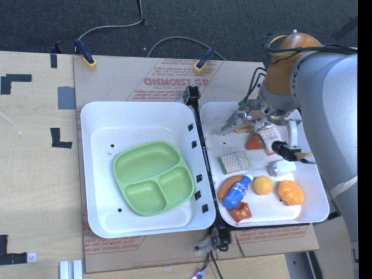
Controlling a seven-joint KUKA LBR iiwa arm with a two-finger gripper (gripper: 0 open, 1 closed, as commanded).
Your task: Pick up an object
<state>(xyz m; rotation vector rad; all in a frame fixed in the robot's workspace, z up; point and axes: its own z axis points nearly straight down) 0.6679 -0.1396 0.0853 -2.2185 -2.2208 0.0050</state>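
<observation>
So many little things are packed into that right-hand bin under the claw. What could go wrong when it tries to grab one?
The gripper hangs over the far end of the right bin, near a small red object, so it might nudge that aside or pinch two things at once. The yellow ball and the orange object look rounded and could roll or slip away. The blue bottle lies against its neighbours, leaving little room for the gripper.

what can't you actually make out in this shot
- Gripper: its fingers are a small, dark blur in the camera view, so open or shut is unclear.
- Item by the red object: the wrist partly covers it; its identity is unclear.
- Sponge-like pad: too small to read its surface.
- Right bin: the arm's grey body hides its far right side.
</observation>
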